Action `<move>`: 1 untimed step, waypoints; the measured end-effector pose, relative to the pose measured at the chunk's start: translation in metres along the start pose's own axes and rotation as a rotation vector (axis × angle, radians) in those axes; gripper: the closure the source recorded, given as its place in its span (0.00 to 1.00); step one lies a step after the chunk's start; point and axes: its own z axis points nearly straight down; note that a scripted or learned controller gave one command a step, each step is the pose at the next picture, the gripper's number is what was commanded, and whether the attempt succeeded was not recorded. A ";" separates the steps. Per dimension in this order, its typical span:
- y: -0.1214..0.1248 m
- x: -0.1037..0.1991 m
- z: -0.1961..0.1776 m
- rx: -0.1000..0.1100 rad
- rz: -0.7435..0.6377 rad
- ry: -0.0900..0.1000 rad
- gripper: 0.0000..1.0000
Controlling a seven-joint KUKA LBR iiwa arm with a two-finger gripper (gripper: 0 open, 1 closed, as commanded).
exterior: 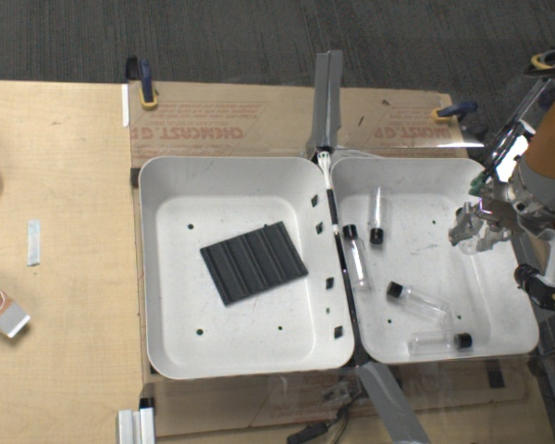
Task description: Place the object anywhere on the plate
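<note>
A: What crowds the right bin?
B: Four clear tubes lie scattered from its left wall to its near edge; the far right part is bare.
A: And the left bin?
B: Just the dark ridged plate mid-floor, with bare floor all around it.

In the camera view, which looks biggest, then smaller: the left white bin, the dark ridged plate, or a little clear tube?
1. Left bin
2. Dark ridged plate
3. Clear tube; the tubes all look about alike.

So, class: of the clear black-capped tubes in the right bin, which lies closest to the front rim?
The clear plastic tube with the black cap at the front right corner; the others lie farther back.
</note>
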 end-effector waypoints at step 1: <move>-0.043 0.086 -0.134 -0.002 -0.054 -0.001 1.00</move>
